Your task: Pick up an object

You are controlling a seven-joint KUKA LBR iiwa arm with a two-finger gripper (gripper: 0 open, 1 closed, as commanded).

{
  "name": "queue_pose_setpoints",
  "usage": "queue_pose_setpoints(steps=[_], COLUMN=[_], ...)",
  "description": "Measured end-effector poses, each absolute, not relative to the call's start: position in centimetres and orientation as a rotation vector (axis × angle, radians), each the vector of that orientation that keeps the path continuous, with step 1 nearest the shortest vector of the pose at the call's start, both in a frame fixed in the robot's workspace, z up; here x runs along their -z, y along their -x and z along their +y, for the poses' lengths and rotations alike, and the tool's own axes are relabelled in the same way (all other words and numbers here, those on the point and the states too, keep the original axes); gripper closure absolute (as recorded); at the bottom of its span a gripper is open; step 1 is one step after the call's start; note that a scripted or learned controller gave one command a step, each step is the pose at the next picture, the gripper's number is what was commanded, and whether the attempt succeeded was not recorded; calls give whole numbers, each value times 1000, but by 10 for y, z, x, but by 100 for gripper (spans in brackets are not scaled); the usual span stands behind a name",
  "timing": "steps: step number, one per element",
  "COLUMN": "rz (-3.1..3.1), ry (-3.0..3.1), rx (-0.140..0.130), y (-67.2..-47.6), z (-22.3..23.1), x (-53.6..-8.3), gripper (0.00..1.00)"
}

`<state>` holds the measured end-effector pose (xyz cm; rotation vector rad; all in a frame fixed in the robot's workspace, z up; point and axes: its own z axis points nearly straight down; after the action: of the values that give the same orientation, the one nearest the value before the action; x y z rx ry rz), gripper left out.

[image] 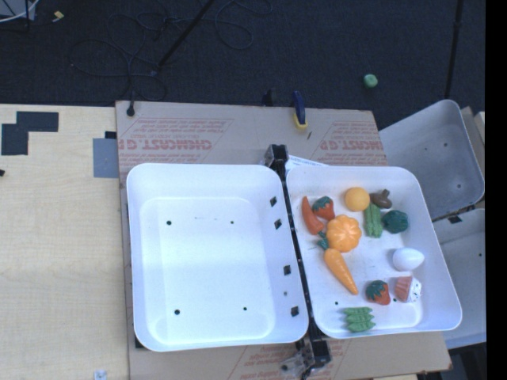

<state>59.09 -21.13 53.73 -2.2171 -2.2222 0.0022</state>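
Toy food (344, 233) clustered in right bin (444, 291); left bin (142, 212) alongside.

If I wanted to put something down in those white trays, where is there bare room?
The left bin has its whole floor bare, wall to wall. The right bin is crowded: pumpkin, carrot, egg and other toy foods fill its middle. Its only bare patches are the near-left corner below the carrot and a strip along the far edge above the orange.

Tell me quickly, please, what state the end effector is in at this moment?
End effector: nothing to report on its state from the camera view; the toy food lies loose in the right bin, including the pumpkin and carrot.
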Motion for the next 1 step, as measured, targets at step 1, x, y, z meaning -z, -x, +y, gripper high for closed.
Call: queue_pose_setpoints(steps=[1], rz=[-2210], ry=[2209], rx=[-13], y=[-600], z=[-211], x=[-313], gripper=[100])
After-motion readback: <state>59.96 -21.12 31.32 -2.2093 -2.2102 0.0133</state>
